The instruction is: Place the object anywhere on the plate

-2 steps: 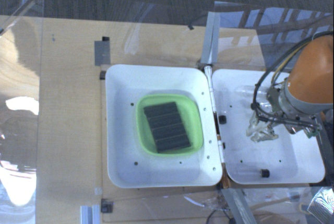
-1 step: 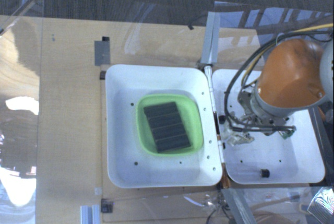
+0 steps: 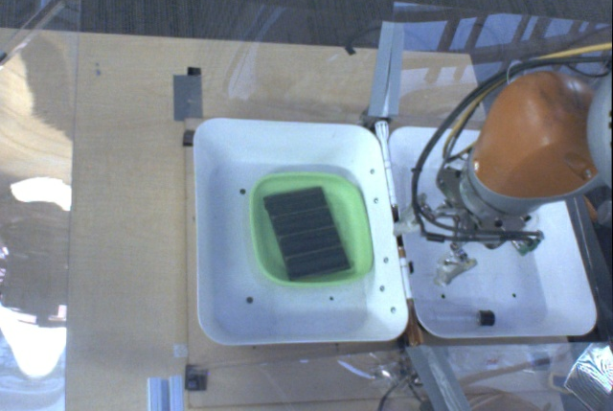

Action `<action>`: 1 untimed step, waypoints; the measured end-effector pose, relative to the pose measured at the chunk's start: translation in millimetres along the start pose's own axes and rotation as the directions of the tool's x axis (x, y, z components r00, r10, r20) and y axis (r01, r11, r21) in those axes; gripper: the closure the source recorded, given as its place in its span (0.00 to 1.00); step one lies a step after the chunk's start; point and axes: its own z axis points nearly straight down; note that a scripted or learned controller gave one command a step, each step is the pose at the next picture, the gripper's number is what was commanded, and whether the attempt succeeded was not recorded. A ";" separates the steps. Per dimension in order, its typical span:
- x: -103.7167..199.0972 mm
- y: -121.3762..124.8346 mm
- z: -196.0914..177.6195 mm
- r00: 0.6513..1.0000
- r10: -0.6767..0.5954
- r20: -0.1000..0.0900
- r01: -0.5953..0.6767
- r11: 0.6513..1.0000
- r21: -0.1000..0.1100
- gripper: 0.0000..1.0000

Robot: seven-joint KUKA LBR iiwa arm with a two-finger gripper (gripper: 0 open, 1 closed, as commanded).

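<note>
A green square plate [image 3: 261, 229] sits in the middle of the left white bin [image 3: 220, 304]. A dark ridged rectangular slab [image 3: 306, 233] lies flat on the plate, turned slightly. In the right bin [image 3: 565, 304], a small black piece [image 3: 486, 317] rests near the front wall, with a thin pale stub to its left. My gripper [image 3: 456, 267] hangs below the orange-banded wrist [image 3: 532, 141] over the right bin's left half, a little behind and left of the black piece. I see nothing between its tips.
The two bins meet along a ridge [image 3: 395, 227] right beside the gripper. Black cables [image 3: 431, 160] loop from the wrist over the right bin. A grey metal post [image 3: 386, 74] stands behind the bins. Bare wooden bench [image 3: 105, 208] stretches to the left.
</note>
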 end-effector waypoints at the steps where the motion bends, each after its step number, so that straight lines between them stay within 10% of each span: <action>1: 14.4 -61.7 -3.3 0.998 0.056 0.003 -0.056 0.998 0.003 0.00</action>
